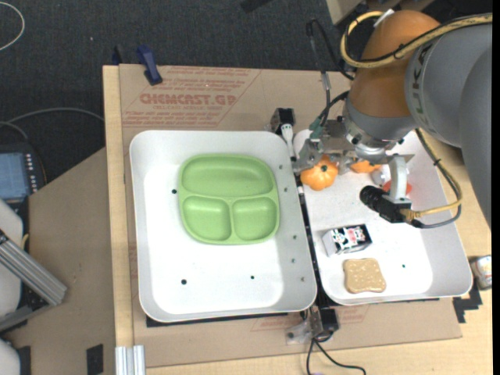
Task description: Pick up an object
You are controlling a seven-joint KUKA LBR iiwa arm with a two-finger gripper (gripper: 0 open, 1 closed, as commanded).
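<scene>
**Arm low over the right bin, wrist above the small orange pumpkin**

Landmark for all positions: the small orange pumpkin (318,176), which sits in the right bin (437,276) at its upper corner, close against the wall shared with the left bin (156,272).

- The arm (437,69) reaches in from the side opposite the left bin. Its orange band (387,57) is directly above the pumpkin in the frame, and the grey wrist hangs just over it.
- The gripper (344,153) sits just beside the pumpkin, on the arm side, partly hidden under the wrist. Whether the jaws are spread or pressed together cannot be told; nothing can be seen pinched between them.
- A second orange piece (361,165) shows just past the pumpkin toward the arm, mostly covered by the wrist hardware; its kind cannot be made out.
- A red and white object (396,180) lies farther out on that same side, with a black cable fitting (383,203) next to it.
- A black and white carton (348,238) lies below the pumpkin, toward the near edge of the bin.
- A slice of toast (364,275) lies beyond the carton, nearer still to that edge.
- A green divided plate (230,198) rests flat in the left bin, across the shared wall from the pumpkin.
- Both bins stand on a brown board (195,92) laid on the counter.
</scene>
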